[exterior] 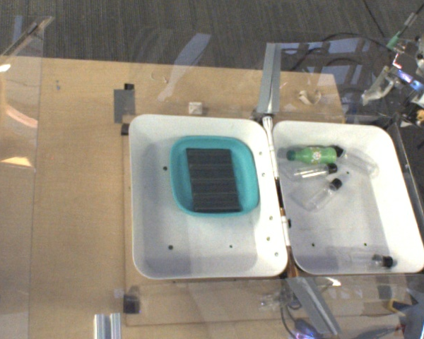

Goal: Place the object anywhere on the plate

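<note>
Teal plate (pixel 214 176) in left bin (pixel 152 239); bottles (pixel 314 154) in right bin (pixel 399 210)

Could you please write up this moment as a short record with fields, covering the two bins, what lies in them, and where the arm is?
left bin: white, holds the teal plate
plate contents: a dark ridged rectangular piece
right bin: white, holds the green bottle and clear bottles with black caps
green bottle: lying on its side near the bin's far left corner
arm: at the view's upper right, outside both bins
task state: no bottle on the plate yet
</note>
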### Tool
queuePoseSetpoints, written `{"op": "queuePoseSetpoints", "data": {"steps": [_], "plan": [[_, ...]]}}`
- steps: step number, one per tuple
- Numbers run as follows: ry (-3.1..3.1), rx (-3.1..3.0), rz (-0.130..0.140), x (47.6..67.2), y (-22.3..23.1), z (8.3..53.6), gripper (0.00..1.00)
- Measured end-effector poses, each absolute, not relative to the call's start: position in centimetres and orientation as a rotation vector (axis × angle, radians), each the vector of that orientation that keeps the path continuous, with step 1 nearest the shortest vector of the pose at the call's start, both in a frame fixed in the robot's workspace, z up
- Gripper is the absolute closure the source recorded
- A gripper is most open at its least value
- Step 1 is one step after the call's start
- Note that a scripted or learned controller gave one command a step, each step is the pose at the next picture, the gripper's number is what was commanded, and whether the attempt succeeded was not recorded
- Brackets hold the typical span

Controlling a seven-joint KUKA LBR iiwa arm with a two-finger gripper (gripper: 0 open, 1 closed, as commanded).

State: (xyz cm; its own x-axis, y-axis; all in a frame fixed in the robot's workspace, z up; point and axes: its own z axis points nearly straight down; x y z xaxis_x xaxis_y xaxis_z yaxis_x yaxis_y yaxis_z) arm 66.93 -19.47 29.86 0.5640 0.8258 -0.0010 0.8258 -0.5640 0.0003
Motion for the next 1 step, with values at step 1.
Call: {"op": "queuePoseSetpoints", "data": {"steps": [1], "plan": [[1.363, 2.828, 0.003, 66.94, -19.34, 35.41, 0.0]]}}
